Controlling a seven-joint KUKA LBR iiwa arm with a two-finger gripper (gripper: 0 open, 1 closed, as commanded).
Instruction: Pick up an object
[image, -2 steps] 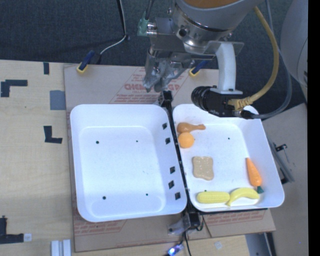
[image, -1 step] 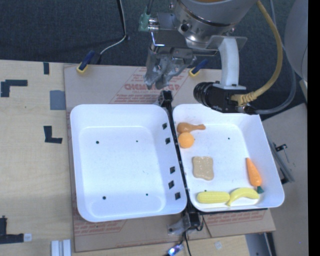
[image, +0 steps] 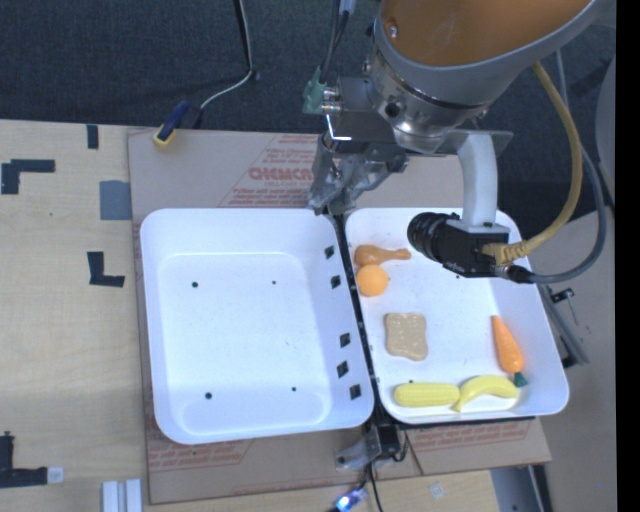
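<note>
My gripper (image: 335, 192) hangs over the back end of the divider between the two bins, at the right bin's far-left corner. Its fingers point down with nothing visible between them. The right bin (image: 450, 370) holds a drumstick-shaped orange toy (image: 378, 255) just right of the gripper, an orange ball (image: 372, 282) below it, a tan bread slice (image: 406, 335), an orange carrot (image: 508, 344), a yellow corn cob (image: 424, 395) and a yellow banana (image: 488, 391) along the front wall.
The left bin (image: 240, 330) lies beside the right one. A black camera unit (image: 455, 243) on the arm overhangs the back of the right bin. Cables (image: 575, 180) loop at the right. Brown cardboard (image: 230, 170) lies beneath both bins.
</note>
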